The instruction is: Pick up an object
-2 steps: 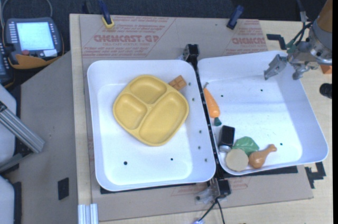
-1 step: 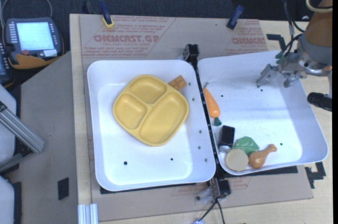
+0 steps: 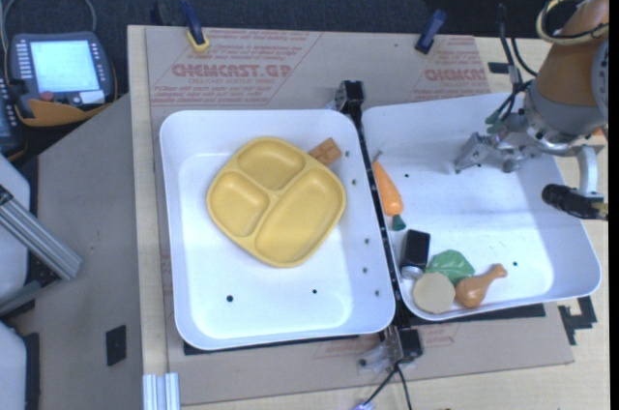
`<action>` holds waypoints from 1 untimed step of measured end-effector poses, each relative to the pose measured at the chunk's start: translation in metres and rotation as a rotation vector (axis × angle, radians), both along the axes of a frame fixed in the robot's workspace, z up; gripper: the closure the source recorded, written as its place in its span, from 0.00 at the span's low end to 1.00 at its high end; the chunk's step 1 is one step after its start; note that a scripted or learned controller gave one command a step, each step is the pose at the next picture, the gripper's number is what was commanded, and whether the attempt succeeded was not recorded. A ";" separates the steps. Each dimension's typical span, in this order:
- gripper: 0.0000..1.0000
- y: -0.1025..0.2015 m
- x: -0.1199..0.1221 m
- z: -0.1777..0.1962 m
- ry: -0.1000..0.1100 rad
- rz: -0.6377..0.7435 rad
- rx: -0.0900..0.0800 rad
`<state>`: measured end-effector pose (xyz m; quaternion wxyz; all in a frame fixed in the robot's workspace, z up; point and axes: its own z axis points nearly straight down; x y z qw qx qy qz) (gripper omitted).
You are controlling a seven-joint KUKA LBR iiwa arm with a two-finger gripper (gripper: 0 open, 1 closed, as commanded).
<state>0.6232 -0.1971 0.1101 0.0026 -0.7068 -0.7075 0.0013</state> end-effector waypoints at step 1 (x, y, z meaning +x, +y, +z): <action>1.00 -0.001 0.002 0.014 -0.007 0.000 -0.003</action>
